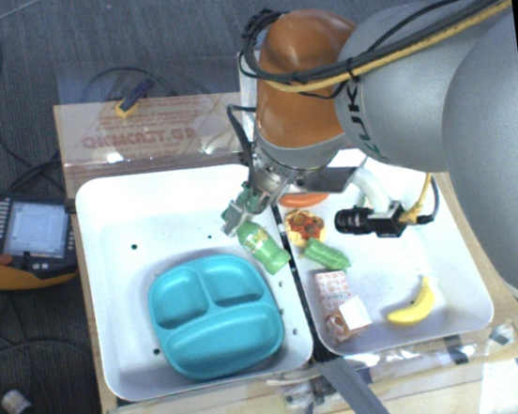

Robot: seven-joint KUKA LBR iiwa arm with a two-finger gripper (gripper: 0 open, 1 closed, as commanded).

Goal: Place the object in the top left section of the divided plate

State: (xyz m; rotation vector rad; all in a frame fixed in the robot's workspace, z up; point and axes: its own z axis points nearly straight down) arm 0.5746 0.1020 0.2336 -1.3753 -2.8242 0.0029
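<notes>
From my screen I see the gripper (241, 215) low over the left bin (108, 212), near its right wall, with a green bottle (262, 247) hanging from it. The fingers look closed on the bottle's upper end, though the grip point is small and partly hidden by the wrist. The bottle is light green, soft-looking, with a pale label patch whose print I cannot read. It tilts down and to the right, its lower end reaching the divider between the two bins, just off the upper right edge of the divided plate (218, 315).

The plate is turquoise, with two small sections at the top and one wide one below, and it sits in the lower part of the left bin.

In the right bin (462, 307) I see a banana (412, 305), a green vegetable piece (327, 256), a red-and-yellow item (305, 226) and a patterned packet (338, 303).

Behind the bins a clear cover over a brown board (150, 130) carries reddish lettering, too blurred to read.
</notes>
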